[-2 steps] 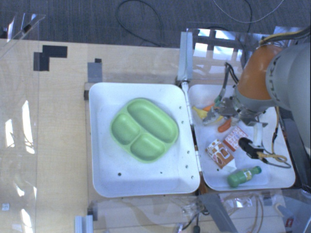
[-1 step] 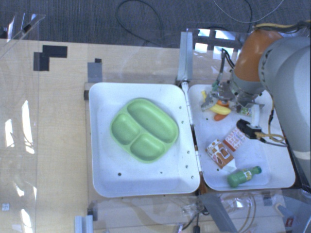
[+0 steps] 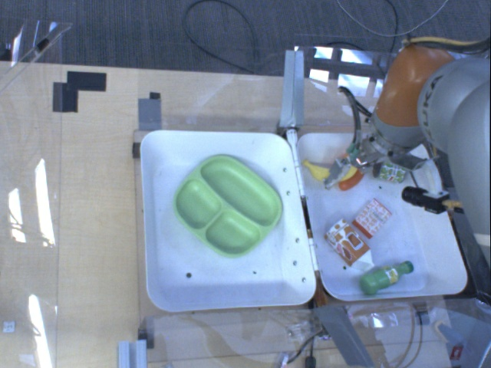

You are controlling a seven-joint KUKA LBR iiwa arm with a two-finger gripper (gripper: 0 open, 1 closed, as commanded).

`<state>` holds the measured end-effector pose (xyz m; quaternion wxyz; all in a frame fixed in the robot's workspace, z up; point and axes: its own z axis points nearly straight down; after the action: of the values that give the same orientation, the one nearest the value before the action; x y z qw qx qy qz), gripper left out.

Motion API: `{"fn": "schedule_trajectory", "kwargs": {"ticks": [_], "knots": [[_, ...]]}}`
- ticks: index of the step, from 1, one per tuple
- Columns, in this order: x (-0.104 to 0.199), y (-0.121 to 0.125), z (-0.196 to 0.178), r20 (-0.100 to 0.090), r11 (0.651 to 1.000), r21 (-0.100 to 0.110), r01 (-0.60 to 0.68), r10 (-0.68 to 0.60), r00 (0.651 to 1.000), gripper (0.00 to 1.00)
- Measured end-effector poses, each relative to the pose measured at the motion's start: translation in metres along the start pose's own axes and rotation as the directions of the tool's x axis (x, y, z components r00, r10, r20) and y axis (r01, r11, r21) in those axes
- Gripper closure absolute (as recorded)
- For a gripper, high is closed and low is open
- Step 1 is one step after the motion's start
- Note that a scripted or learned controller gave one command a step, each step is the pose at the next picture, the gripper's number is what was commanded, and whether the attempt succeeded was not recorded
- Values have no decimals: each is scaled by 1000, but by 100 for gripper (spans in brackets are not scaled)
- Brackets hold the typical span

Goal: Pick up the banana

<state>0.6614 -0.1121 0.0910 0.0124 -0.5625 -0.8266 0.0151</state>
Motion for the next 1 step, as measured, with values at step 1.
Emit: {"fn": "schedule_trajectory", "kwargs": {"ticks": [1], "knots": [[-5,-1,-12,7,1000,1,1,-1,1000,100]]}}
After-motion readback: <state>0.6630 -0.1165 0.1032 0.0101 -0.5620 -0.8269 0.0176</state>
